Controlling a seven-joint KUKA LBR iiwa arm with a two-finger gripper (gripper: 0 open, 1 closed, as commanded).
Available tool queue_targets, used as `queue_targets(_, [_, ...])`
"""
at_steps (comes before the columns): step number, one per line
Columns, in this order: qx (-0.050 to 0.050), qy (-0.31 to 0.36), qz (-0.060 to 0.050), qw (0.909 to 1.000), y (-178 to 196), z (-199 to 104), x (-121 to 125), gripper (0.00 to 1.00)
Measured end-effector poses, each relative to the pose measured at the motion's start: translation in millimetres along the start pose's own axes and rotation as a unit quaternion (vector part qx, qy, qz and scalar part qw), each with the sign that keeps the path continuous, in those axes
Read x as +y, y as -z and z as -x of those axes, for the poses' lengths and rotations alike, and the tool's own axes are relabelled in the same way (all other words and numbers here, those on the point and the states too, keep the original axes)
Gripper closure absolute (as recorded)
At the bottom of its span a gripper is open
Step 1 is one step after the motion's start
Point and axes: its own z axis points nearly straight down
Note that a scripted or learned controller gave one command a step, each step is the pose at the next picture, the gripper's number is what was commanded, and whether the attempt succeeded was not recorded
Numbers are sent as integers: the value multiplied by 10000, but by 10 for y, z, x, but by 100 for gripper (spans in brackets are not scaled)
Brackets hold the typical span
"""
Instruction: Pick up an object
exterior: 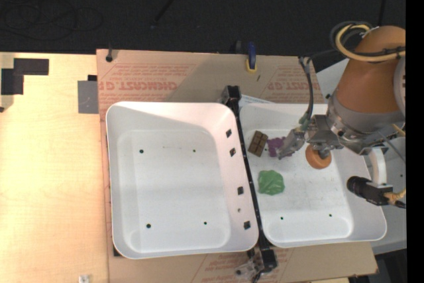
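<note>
Right now, nearest you in the right bin (361, 225), its near half is bare white floor, so you have room to work from that side. Next in is the green object (270, 182), a soft-looking crumpled lump lying close to the bin's left wall, about midway between its near and far edges. Further back, toward the far-left corner, you have 2 small items almost touching: a brown block (258, 141) hard by the left wall and a purple object (275, 146) just beside it on the right. The gripper (289, 144) hangs low next to the purple object, on its right side, and I cannot tell whether it is spread or closed, nor whether anything is in it; treat it as carrying nothing until you see an object rise with it. An orange object (318, 158) sits near the middle of the bin, partly under the wrist. The left bin (119, 175) is not part of this step. My judgement: the purple object is the likely target, and the risk is the brown block crowding it, so a descent may nudge 1 into the other or trap both. To do it well, centre squarely over the purple object, keep clear of the left wall, close firmly, then lift straight up and check. If that looks cramped, the green object stands apart and is the easier pick.
</note>
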Motion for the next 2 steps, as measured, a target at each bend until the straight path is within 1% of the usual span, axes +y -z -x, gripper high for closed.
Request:
queue_targets(1, [-4,-30,-30,10000,-442,499,-633,0])
queue_targets(2, [-16,-4,52,10000,-1329,1007,-628,0])
